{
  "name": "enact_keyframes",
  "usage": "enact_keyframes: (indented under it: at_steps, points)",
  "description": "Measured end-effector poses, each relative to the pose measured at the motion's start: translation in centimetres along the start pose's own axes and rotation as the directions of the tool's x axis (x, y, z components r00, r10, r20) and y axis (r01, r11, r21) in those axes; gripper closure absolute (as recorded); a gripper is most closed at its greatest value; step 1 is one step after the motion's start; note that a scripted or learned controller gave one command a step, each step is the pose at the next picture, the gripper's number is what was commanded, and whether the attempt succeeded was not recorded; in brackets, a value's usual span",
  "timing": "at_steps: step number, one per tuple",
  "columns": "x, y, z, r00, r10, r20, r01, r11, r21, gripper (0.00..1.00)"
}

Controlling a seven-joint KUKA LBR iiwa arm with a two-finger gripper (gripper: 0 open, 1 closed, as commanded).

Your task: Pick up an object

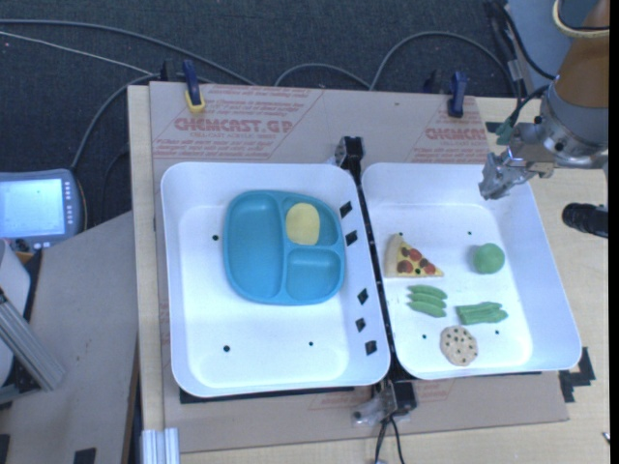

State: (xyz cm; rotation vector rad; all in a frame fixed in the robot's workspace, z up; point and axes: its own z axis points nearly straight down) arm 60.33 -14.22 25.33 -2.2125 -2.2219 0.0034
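Observation:
My gripper hangs over the far right part of the right bin, above and apart from the toys. Nothing shows between its fingers. Below it in that bin lie a pizza slice, a green ball, a pea pod, a green bean piece and a chocolate-chip cookie. In the left bin sits a blue divided plate with a yellow piece in its upper right compartment.
A black divider strip runs between the two bins. Two blue clamps hold the cardboard base at the back. A small screen stands off the bench at the left.

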Motion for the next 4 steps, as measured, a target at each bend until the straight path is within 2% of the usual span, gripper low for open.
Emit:
enact_keyframes:
  at_steps: [1,2,3,4]
  points:
    - [4.2,-0.3,0.3,1.000,0.001,0.000,-0.001,1.000,0.000,1.00]
    - [9.9,-1.1,1.8,1.000,-0.001,0.000,0.001,1.000,0.001,1.00]
    - [15.5,-0.8,2.6,1.000,0.001,0.001,-0.001,1.000,0.001,1.00]
    - [20.7,-2.0,3.8,1.000,0.000,0.002,0.000,1.000,0.002,1.00]
